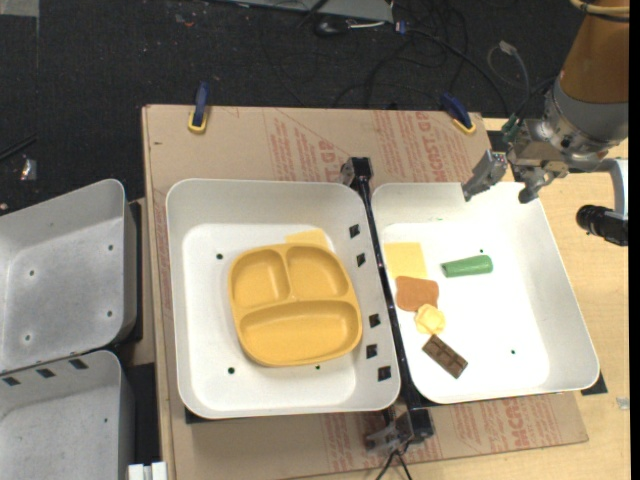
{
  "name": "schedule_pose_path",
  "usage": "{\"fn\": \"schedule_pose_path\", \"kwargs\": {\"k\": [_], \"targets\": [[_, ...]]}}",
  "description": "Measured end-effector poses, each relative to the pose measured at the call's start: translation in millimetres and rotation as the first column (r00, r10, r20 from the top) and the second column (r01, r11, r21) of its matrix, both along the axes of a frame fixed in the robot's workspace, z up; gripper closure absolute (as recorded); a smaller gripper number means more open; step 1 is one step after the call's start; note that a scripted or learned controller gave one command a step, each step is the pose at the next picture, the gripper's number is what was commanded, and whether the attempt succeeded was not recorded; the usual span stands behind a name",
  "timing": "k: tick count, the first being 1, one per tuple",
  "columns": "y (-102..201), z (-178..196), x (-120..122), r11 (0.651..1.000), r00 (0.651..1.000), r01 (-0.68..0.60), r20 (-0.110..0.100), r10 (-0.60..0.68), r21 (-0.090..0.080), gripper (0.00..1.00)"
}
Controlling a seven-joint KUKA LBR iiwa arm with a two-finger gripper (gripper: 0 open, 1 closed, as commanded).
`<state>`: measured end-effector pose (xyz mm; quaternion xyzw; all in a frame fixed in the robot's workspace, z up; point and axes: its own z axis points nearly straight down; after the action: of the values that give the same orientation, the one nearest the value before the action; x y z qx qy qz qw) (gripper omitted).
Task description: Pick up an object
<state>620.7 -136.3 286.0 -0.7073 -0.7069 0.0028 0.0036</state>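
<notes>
The claw (pixel 503 180) hangs spread, nothing between its two fingers (pixel 481 180), over the far rim of the right bin (pixel 560 298), with the orange-banded arm (pixel 597 48) rising behind it to the right.

Nearest below it, toward the viewer, a green block (pixel 467 266) lies on the bin floor. Below and to the left of the claw lies a pale yellow slice (pixel 405 259), touching a brown slice (pixel 417 291) just beyond it. Farther on come a small yellow lump (pixel 430 319), then a dark brown bar (pixel 444 356), farthest from the claw in this bin.

Well off to the claw's left, across the divider, the left bin (pixel 200 268) holds a yellow tray (pixel 296 306) with three compartments, lying partly over another pale yellow slice (pixel 310 238).
</notes>
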Motion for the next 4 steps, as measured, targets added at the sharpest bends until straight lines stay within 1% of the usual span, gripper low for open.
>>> {"fn": "schedule_pose_path", "kwargs": {"k": [1,2,3,4], "targets": [[0.2,5.3,1.6,1.0,1.0,-0.002,0.009,0.002,-0.002,0.0],[10.2,-52.9,1.3,1.0,1.0,-0.004,0.004,0.004,0.0,0.0],[8.4,-115.6,-5.7,1.0,1.0,0.001,0.002,-0.001,0.0,0.0],[12.5,-179.2,-3.7,1.0,1.0,0.0,0.004,0.0,0.0,0.0]]}}
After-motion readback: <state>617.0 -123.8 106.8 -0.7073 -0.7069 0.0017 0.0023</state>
